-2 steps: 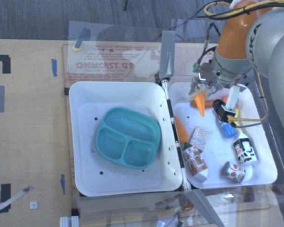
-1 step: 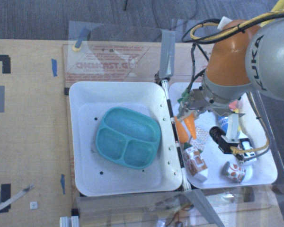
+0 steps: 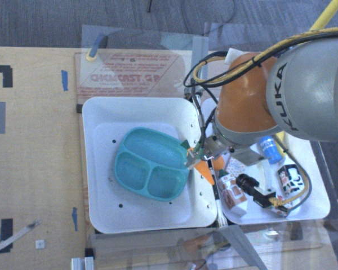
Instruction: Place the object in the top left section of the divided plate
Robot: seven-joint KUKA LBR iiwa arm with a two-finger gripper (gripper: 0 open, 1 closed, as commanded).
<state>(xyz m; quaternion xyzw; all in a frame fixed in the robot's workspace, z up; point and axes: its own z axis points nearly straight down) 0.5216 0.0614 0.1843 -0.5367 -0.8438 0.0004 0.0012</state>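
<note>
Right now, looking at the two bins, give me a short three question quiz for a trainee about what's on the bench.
1. True or false: the teal divided plate lies in the left white bin.
2. Multiple choice: the orange object is seen A) in the plate's large section, B) by the plate's right edge near the gripper, C) on the wooden bench.
3. Fill in: the plate has ___ sections.

Key: 1 true. 2 B. 3 three.
</note>
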